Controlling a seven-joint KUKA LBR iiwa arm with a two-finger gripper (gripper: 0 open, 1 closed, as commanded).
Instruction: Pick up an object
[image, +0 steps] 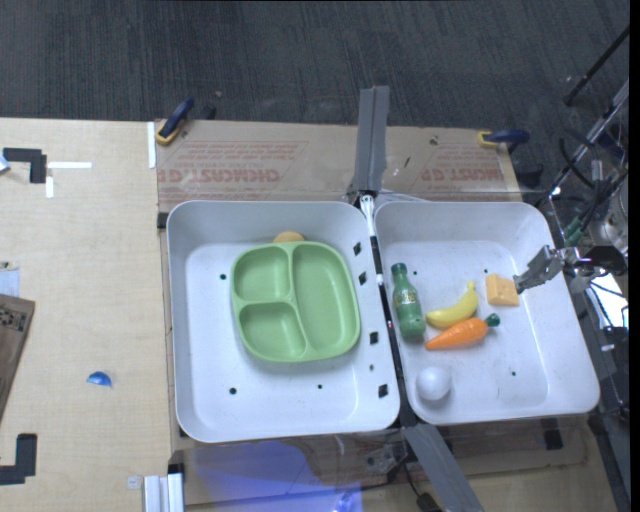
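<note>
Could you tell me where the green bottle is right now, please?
The green bottle lies in the right bin, near its left wall, just left of the banana and carrot.

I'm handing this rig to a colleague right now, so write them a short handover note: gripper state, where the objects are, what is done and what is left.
Gripper: low at the right side of the right bin, just beside the orange block; nothing seen between its fingers.
Right bin: green bottle, banana, carrot touching the banana, white ball near the front.
Left bin: green divided plate, a small yellowish object peeking out behind it.
Done: approach toward the orange block.
Left: grasp an object and lift it; no pick is visible yet.
</note>
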